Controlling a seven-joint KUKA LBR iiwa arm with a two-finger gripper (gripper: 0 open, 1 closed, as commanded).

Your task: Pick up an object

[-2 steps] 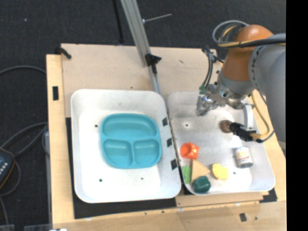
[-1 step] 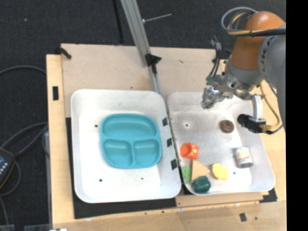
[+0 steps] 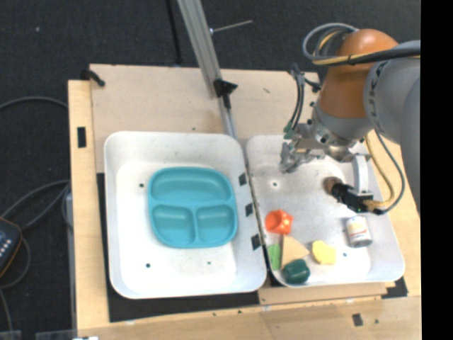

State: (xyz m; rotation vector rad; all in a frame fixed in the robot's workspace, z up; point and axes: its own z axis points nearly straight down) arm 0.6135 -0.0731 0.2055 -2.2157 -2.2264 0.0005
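A divided tray (image 3: 191,207) lies in the left bin (image 3: 120,190); 5 small items cluster in the right bin (image 3: 382,261).

We see an evenly lit scene with soft overhead light and no hard shadows. The two white bins (image 3: 127,190) are the brightest areas, close to washed out, so their surface grain barely reads. The dark floor around the bench (image 3: 141,98) falls nearly to black, with only a faint carpet texture. A mild sheen sits on the orange band (image 3: 354,69) of the arm and on the metal pole (image 3: 202,34). The teal tray (image 3: 192,207) casts almost no shadow. The picture is low in resolution and slightly soft overall; the small things in the right bin have fuzzy edges, and the gripper (image 3: 291,158) is too blurred to read its detail.
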